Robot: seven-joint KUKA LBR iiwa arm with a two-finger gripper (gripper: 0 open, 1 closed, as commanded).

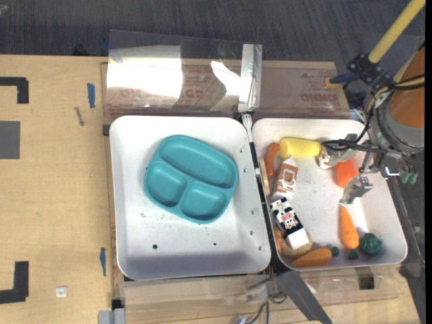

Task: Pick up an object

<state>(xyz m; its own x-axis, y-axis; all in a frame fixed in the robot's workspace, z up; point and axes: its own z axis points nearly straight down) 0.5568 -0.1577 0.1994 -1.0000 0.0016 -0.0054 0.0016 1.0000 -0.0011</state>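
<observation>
The desk is pale wood, with two shallow white bins side by side on it. The left bin carries a teal divided plate, lying flat a little above its middle. The right bin is the crowded one. Along its left wall lie an orange sausage-shaped toy, a small brown-and-white carton and a black-and-white cow-print carton. A yellow block sits near the top, an orange piece to its right, a carrot lower down, a dark green lump in the bottom right corner, and another orange piece along the bottom wall.

The arm comes in from the right, and its tool hangs over the right bin, between the orange piece and the carrot. I cannot tell whether it is released or clenched; nothing is visibly held in it.

If the carrot is the target, I'd judge it light, stiff and rather slick, like hollow plastic play food. It tapers, so a grip near the tip would likely squirt it out; better to close across the thicker upper half. It lies apart from its neighbours, which leaves room to come down on either side.
</observation>
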